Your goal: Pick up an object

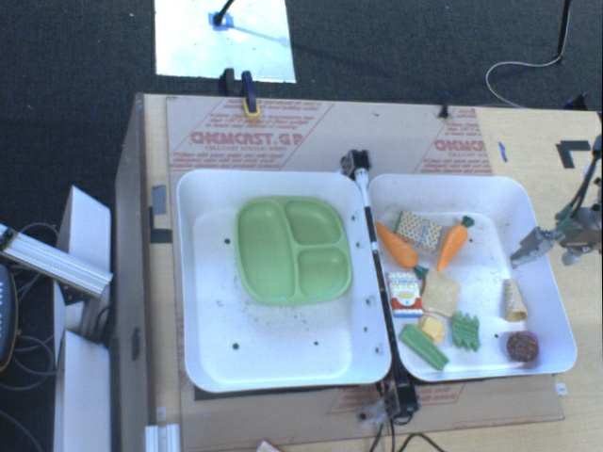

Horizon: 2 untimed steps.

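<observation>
- The pincer [524, 250] hung over the right bin's [542, 217] edge; fingers' state unclear.
- Below it lay a cone-shaped piece [513, 299].
- Carrots [451, 244] sat off to its left.

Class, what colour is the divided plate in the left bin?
Light green, seen in the camera view: the plate.
</observation>
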Tool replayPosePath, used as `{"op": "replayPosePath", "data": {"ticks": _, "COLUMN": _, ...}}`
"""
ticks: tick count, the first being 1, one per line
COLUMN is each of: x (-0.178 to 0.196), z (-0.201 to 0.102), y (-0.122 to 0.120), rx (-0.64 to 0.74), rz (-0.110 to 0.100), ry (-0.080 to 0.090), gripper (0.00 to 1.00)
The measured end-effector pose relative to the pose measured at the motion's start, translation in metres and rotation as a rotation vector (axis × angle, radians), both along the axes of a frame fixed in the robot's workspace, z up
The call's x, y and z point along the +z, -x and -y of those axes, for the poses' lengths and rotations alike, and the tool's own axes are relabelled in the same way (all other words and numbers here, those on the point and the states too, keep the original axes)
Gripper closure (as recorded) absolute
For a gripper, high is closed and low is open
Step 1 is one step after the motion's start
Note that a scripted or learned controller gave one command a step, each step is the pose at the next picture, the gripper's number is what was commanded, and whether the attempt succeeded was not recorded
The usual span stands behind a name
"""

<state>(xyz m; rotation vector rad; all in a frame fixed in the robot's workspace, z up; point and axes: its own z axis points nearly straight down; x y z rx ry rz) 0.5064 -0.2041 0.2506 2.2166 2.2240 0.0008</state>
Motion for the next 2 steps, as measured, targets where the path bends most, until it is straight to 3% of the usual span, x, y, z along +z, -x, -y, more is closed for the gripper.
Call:
{"op": "replayPosePath", "data": {"ticks": 1, "x": -0.156, "z": -0.012, "y": -0.017, "rx": -0.002, "rz": 0.000, "ry": 0.000, "gripper": 0.00}}
{"op": "replayPosePath", "data": {"ticks": 2, "x": -0.165, "z": -0.076, "y": -0.073, "rx": 0.001, "rz": 0.002, "ry": -0.001, "gripper": 0.00}}
